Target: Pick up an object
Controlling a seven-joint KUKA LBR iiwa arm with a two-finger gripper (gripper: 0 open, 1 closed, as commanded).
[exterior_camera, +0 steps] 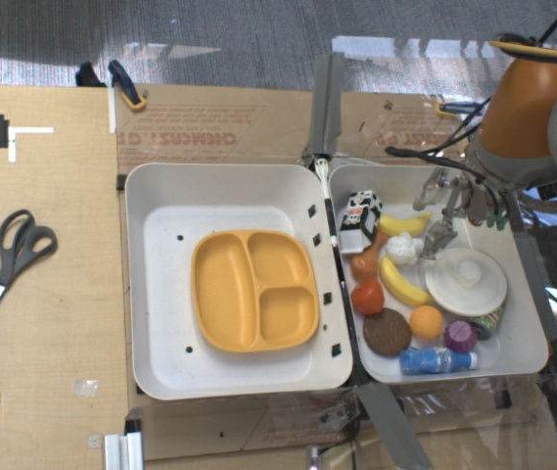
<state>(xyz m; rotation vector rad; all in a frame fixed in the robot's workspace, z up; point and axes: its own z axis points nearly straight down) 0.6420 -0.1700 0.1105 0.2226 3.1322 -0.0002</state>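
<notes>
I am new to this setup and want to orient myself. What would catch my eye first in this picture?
First, the yellow divided tray, alone in the middle of the left bin. Next, the right bin, crowded with toy food: bananas, a tomato, an orange, a blue bottle and a white lid. The orange-banded arm reaches over that bin from the right, and scissors lie on the bench at far left.

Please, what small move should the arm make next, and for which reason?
Probably lower straight down a little. The gripper hangs above the right bin, close over the white ball and the banana, with nothing visibly between its fingers. Descending would put them around one object.
</notes>
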